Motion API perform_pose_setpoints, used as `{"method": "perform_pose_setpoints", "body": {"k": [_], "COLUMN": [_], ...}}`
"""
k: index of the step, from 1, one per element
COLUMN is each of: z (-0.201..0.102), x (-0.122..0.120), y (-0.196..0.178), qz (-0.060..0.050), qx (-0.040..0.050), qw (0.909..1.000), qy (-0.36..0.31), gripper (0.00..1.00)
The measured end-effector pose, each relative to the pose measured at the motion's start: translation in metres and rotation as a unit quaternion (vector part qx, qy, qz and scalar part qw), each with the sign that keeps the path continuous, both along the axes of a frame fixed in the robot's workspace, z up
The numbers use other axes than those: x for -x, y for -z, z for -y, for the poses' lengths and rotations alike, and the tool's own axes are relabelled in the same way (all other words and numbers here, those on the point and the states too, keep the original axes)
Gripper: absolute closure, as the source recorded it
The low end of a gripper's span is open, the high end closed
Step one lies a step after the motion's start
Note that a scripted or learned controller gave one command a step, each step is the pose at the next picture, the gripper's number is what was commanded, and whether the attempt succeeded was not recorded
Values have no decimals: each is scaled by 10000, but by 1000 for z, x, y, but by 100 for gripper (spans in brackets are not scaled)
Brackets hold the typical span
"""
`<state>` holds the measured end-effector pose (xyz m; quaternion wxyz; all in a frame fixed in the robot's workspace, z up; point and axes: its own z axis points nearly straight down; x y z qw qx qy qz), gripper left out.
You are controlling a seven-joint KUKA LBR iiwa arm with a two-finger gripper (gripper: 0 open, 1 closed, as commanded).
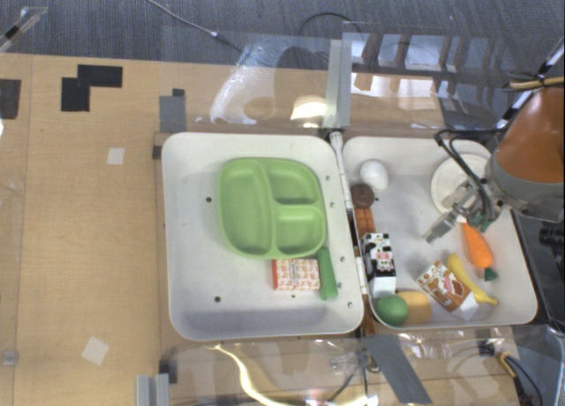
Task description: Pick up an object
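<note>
Reaching in from the right, gripper [448,219] angled down-left over the right bin [406,223], just beside the carrot [478,249]; fingers apparently slightly parted, gripping nothing.

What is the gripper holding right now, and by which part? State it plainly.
Nothing, as far as the view shows. The gripper hangs over bare floor of the right bin, its fingers apart with nothing between them; the carrot lies beside it, untouched.
</note>
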<state>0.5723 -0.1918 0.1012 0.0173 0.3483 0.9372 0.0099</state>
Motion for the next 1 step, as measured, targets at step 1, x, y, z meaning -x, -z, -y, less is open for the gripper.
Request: {"method": "perform_pose_setpoints", "body": {"k": [1], "z": [-1], "x": [1], "y": [0], "qz": [8], "qx": [-26], "qw": [9993], "qy": [360], "gripper": [0]}}
